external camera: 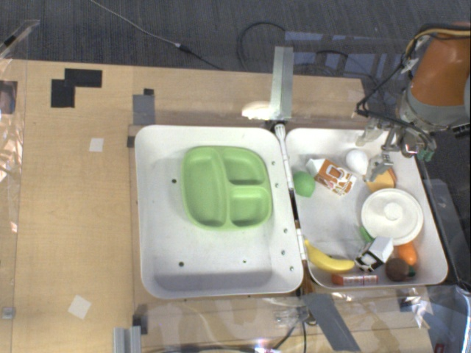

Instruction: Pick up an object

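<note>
Near the right bin's (441, 267) far wall lies a small white egg-shaped object (356, 159), smooth and rounded, beside an orange-and-white carton (333, 177). Just right of it hangs the claw (388, 155); whether its fingers are apart I cannot tell. Left bin (158, 263) holds a green divided tray (224, 186).

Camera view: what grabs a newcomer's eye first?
The green divided tray lying alone in the left bin. Then the cluttered right bin: a white round lid, a banana at its near edge, and the gripper hanging over its far right corner.
</note>
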